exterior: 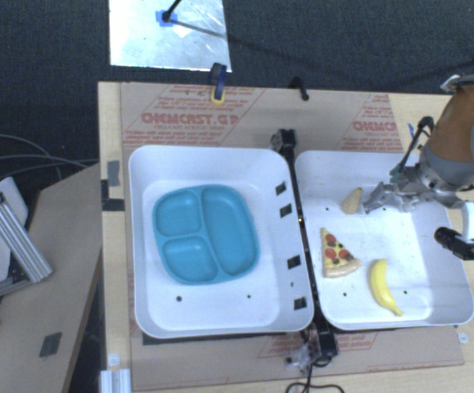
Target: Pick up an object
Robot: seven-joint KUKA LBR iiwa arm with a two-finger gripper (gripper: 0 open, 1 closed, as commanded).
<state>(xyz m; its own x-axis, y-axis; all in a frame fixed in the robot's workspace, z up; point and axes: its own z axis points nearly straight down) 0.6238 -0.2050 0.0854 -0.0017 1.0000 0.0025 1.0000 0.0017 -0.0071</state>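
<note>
End effector (373,201) sits just beside the tan piece (351,201); can't tell its opening. Piece looks light, stiff, smooth: you'd pinch across its narrow middle.

Even, fairly bright overhead light, cool cast. White bins (220,166) near blown out, little surface detail on their floors. Soft, short shadows under the banana (383,286) and pizza slice (336,254). Strong glare on the shiny sheet (167,23) at top. Dark floor (32,56) underexposed. Overall slightly soft focus, mild grain; cardboard (191,117) lettering still legible.
</note>
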